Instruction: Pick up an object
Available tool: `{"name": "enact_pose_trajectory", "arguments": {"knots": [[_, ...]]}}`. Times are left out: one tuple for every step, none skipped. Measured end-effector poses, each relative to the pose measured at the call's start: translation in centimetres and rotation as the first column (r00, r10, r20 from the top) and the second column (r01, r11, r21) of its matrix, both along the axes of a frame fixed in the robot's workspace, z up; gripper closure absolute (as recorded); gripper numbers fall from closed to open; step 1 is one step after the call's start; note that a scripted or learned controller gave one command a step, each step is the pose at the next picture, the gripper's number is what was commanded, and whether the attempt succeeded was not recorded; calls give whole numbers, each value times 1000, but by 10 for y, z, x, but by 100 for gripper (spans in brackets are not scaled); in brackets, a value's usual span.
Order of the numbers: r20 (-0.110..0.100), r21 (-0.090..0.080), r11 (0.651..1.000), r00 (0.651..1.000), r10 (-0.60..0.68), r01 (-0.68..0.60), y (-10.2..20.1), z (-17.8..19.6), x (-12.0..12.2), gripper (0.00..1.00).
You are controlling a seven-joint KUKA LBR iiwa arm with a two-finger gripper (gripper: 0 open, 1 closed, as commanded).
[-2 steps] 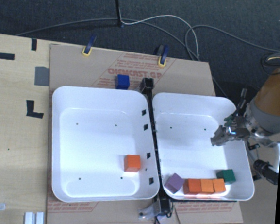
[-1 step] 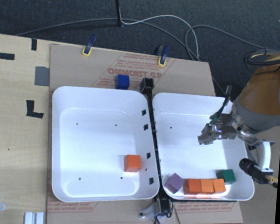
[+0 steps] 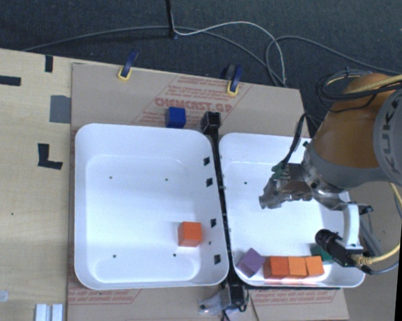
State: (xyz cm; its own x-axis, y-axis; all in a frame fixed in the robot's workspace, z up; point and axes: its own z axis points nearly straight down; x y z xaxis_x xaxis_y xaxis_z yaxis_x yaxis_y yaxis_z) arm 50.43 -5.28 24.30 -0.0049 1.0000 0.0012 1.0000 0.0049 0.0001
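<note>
The arm comes in from the right, its orange band bulking over the right bin [image 3: 258, 151]. The gripper [image 3: 276, 196] hangs over the middle of that bin, above bare white floor; whether its fingers are spread or pressed together I cannot tell from here, they are a dark tangle, and nothing shows between them.

Along the near wall of the right bin sits a row of blocks. The purple block [image 3: 251, 262] is at the left end, turned on a slant so one corner points toward the divider between the bins. Just beside it two orange blocks [image 3: 288, 267] lie touching, and a lighter orange one [image 3: 314, 266] closes the row. Together their long axis runs left to right along the near wall, tipping slightly up toward the right. Something green [image 3: 325, 254] peeks out behind the right end, partly hidden by the arm's black fitting.

The row lies near the gripper but apart from it, toward the near side.

In the left bin [image 3: 104, 148] a single orange cube [image 3: 190, 234] sits toward the near right corner, its edges roughly square with the walls.

A blue block [image 3: 176, 116] rests on the cardboard beyond the bins
</note>
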Motion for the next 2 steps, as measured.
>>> {"name": "enact_pose_trajectory", "arguments": {"knots": [[0, 0, 1000, 1000, 0, 0, 56, 5, -7, 100], [-1, 0, 1000, 1000, 0, 0, 111, 9, -14, 100]]}}
